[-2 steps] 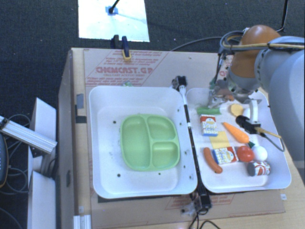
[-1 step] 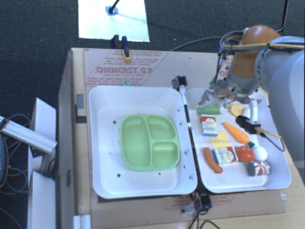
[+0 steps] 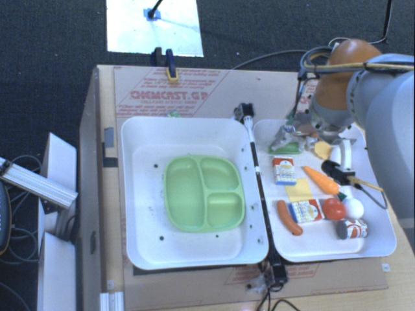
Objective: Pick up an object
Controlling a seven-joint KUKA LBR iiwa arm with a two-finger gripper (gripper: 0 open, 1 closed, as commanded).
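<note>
A dark carpeted floor is being seen around the counter (image 3: 194, 89), which is being covered by a printed cardboard sheet and is carrying two shallow white bins side by side. The left bin (image 3: 139, 135) is being occupied by a green divided plate (image 3: 204, 193). The right bin (image 3: 382, 238) is being crowded with toy food: a small red-and-white carton (image 3: 284, 171), a yellow slice (image 3: 299, 189), a carrot (image 3: 320, 179), a sausage (image 3: 289, 218), a flat printed box (image 3: 306, 210), a tomato (image 3: 334, 208), a white egg (image 3: 353, 207) and a small can (image 3: 352, 229).

The grey arm is being reached in from the right, and the jaws (image 3: 290, 135) are being held low over the far left corner of the right bin, just above a green item (image 3: 285, 148) lying beside the carton. Whether the jaws are released or clenched cannot be told, since the fingertips are being blurred against the bin. Nothing is being shown between them, so no object is being counted as grasped.

The step in hand is being judged as the descent onto a candidate near that corner. For it to be done well, the jaws should be centred over one piece only, kept off the bin wall and the divider rim, and brought down squarely so that a flat item is not being pushed aside. Closure should be made only once both fingers are being set on either side of the piece.
</note>
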